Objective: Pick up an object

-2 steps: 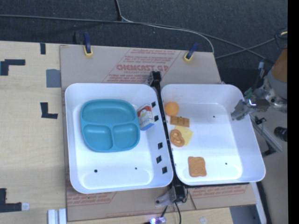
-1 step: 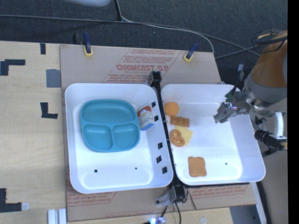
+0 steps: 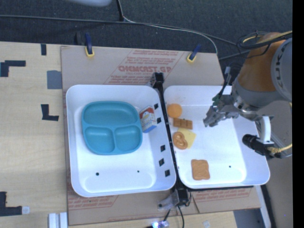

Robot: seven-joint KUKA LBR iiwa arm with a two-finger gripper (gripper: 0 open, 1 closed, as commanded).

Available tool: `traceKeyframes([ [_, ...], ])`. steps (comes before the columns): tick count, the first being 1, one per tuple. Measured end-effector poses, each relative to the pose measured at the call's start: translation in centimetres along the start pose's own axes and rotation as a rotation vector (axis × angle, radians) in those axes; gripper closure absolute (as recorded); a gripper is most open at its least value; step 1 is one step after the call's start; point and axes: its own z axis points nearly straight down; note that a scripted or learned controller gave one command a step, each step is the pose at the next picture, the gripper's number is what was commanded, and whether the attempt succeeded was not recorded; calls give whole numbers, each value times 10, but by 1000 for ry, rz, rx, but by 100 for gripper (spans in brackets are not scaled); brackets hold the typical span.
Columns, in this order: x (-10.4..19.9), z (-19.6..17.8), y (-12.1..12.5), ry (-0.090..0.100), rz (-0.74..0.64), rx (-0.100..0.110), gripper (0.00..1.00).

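Camera view | toast slice (image 3: 200, 169): tan, square, flat | right bin (image 3: 237, 172)

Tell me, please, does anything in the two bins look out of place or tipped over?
Only the small carton in the left bin: it is tilted, leaning against the blue plate.

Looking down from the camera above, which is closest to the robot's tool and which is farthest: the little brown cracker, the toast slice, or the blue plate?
Measured from the tool over the right bin:
1. Brown cracker, just to its left in the right bin.
2. Toast slice, farther off toward the right bin's front edge.
3. Blue divided plate, far off in the left bin.
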Motion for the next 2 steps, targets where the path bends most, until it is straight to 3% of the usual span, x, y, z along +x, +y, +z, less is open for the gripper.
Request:
traceKeyframes([
  [2,114,4,4,1,-4,0,100],
])
